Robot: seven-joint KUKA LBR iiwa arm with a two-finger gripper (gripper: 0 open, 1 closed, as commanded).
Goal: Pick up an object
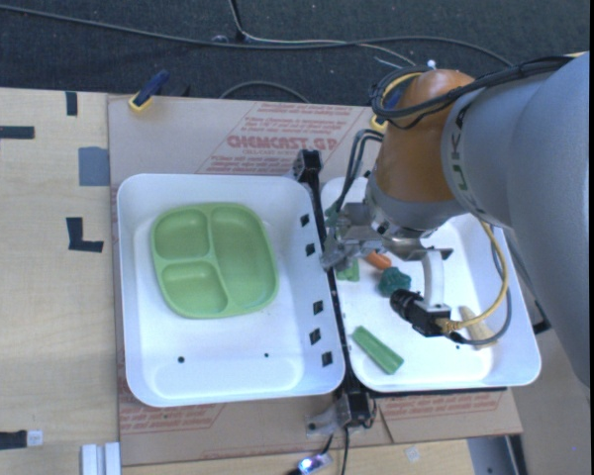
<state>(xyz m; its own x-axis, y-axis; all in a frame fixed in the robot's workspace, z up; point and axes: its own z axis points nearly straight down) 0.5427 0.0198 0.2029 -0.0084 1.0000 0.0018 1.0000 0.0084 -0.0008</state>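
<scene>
Green tray (215, 259) in left bin (139, 265)

Fixed overhead camera, seemingly slanted, over both bins (139, 265).

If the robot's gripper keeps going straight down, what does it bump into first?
Probably the small green piece lying right under the gripper, by the left wall of the right bin. From above, the depth is hard to judge.
</scene>
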